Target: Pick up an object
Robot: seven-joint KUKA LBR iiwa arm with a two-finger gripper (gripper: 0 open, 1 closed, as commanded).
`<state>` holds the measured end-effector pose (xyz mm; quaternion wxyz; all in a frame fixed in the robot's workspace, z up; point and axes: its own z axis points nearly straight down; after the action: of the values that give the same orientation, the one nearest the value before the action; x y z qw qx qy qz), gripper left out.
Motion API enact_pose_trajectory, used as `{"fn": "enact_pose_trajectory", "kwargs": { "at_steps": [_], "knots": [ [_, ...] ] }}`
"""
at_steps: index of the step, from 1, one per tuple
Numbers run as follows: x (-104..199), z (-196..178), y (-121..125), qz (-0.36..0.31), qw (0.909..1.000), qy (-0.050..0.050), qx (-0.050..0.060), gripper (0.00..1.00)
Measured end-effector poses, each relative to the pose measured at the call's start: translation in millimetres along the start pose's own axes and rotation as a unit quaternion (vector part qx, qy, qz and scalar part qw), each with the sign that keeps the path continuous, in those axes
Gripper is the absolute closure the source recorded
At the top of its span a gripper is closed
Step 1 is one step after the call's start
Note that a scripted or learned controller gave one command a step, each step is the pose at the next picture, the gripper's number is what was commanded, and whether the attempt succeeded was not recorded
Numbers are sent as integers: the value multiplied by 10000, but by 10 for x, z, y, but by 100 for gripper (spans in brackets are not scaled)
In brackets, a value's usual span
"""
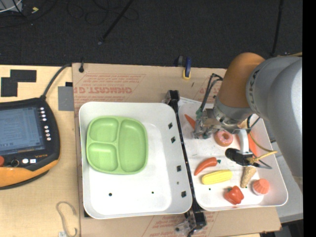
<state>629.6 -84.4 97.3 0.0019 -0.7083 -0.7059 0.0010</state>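
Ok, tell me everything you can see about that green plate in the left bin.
The green plate is a pale lime, rounded-square tray, plastic by its look, with a soft sheen. Raised ridges split it into three compartments: two smaller ones stacked on its left side and one long one on its right. All three hold nothing. It lies flat and right way up on the floor of the left bin, toward the upper left part, close to the left wall. Nothing rests on it, and the gripper is over in the right bin.
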Motion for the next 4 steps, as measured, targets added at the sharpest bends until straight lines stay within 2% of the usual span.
{"fn": "enact_pose_trajectory", "kwargs": {
  "at_steps": [1,2,3,4],
  "knots": [
    [-67,-432,21,30,10000,-5,-20,100],
    [-146,-1049,34,45,10000,-8,-32,100],
    [-179,-1307,29,47,10000,-3,-16,100],
    [304,-1394,84,-23,10000,-1,-16,100]
  ]
}}
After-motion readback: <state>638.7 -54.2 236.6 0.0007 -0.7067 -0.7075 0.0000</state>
